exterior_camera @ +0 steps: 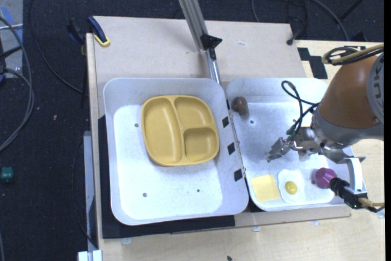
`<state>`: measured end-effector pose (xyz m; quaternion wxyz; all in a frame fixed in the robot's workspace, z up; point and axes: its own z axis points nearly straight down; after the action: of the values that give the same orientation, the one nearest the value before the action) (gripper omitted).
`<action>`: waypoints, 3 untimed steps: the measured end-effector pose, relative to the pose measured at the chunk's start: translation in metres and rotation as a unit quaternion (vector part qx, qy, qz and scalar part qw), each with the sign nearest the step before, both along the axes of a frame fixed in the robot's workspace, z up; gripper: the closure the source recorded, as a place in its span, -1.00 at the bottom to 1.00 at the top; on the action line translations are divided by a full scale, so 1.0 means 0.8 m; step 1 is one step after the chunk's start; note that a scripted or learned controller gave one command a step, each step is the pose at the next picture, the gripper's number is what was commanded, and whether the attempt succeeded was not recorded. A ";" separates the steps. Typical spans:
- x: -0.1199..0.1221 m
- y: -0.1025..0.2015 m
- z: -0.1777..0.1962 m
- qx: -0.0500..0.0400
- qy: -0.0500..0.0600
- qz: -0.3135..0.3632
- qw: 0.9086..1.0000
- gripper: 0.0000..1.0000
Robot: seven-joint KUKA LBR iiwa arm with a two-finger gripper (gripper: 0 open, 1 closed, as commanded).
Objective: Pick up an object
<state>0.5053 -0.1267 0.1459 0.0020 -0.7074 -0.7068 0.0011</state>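
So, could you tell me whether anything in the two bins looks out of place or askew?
Nothing looks spilled or damaged. The yellow divided plate lies flat but rotated slightly in the left bin. In the right bin, a brown object sits apart near the divider, away from the yellow slice, fried egg and purple object.

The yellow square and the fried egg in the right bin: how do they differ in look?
The yellow square is one flat colour with straight edges and corners; the fried egg is white with a yellow yolk in its middle and has a rounded outline. The yellow square lies nearer the left bin; the fried egg lies beside it, toward the purple object. Both lie flat on the floor of the right bin, near its front edge.
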 end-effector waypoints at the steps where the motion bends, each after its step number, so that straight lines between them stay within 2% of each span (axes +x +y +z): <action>1: 0.001 -0.001 0.016 -0.001 -0.002 -0.001 1.000 1.00; 3: -0.004 -0.011 0.148 -0.002 -0.005 0.002 1.000 1.00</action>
<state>0.5021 -0.1354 0.2644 -0.0026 -0.7060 -0.7082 -0.0013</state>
